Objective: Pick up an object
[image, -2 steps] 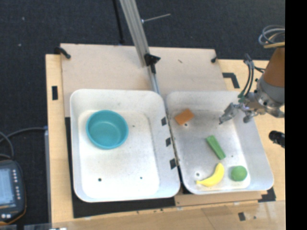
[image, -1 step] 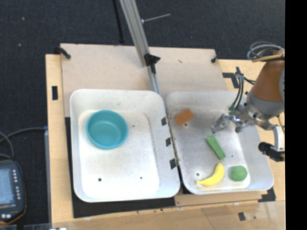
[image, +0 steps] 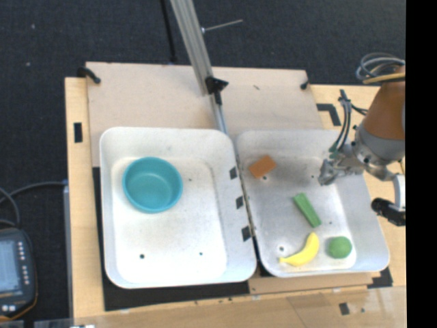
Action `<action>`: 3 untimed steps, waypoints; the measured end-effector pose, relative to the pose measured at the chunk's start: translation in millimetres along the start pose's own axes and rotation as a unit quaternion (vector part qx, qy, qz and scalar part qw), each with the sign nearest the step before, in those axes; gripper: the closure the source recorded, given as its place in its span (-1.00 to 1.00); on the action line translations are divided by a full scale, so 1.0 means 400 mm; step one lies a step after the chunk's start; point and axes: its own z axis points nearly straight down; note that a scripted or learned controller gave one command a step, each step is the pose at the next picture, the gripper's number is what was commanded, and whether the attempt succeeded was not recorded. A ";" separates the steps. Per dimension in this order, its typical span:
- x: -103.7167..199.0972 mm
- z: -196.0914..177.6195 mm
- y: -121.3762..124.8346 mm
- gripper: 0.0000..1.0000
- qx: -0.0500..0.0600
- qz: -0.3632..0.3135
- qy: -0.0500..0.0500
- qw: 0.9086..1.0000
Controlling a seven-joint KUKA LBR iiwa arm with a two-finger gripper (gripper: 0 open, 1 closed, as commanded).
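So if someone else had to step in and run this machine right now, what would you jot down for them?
Pincer: over the right bin, near its upper right side, nothing seen in it; whether its fingers are open is unclear.
Right bin: orange block, green stick, banana, green ball.
Left bin: blue bowl.
Done: nothing lifted yet.
Left: grab any one thing.

No words, labels, brand names or numbers can be read anywhere on the bench. The screen of the handheld device (image: 13, 265) at the lower left is too blurred to make out, and the small black marks on the wooden board (image: 78, 132) carry no legible characters.
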 end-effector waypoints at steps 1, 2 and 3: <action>-0.013 -0.111 0.006 1.00 -0.001 -0.001 0.000 1.000; 0.000 -0.258 0.029 1.00 -0.002 -0.003 0.000 1.000; -0.002 -0.267 0.031 1.00 0.001 -0.004 0.001 1.000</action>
